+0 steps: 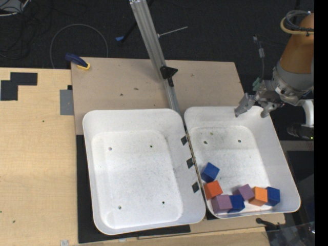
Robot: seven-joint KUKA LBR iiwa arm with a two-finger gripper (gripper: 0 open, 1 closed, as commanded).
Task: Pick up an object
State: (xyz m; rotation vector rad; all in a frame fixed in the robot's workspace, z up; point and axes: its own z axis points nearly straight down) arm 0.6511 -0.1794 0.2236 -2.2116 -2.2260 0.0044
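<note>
Coloured blocks point(238, 195): clustered along near edge of right bin point(266, 137), toward its near-right corner | gripper point(254, 106): over bin's far-right corner, fingers spread, holding nothing | blocks lie nearward across the bin, slightly left.

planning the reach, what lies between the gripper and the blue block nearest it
In the camera view, bare white bin floor separates the gripper from the blue block.

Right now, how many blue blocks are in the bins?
3, all in the right bin: one blue block by the divider, one at the front edge, one in the front right corner. Others may be hidden.
</note>
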